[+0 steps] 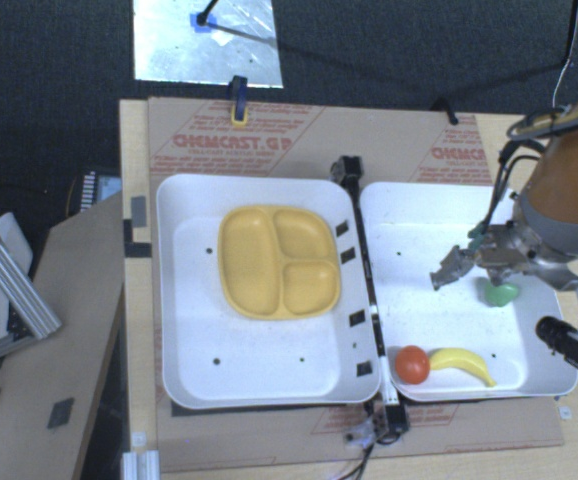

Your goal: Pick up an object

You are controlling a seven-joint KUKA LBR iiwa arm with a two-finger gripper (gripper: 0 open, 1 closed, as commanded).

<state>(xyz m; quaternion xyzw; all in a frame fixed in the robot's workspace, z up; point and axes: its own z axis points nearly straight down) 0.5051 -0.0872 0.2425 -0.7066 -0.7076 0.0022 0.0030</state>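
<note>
In the right bin (409, 218), a small green object (500, 293) lies near the right wall, partly hidden under the arm. Along the front wall are a red-orange tomato (412, 364) and, right beside it, a yellow banana (462, 364). My gripper (466, 265) hangs low over the middle right of this bin, just left of and above the green object. It is well away from the tomato and banana. Nothing can be seen held in it.
The left bin (184, 268) holds a yellow divided plate (277, 262) at its centre. A black divider with clips (361, 268) runs between the bins. The arm's orange and grey body (569, 188) covers the right bin's far right side.
</note>
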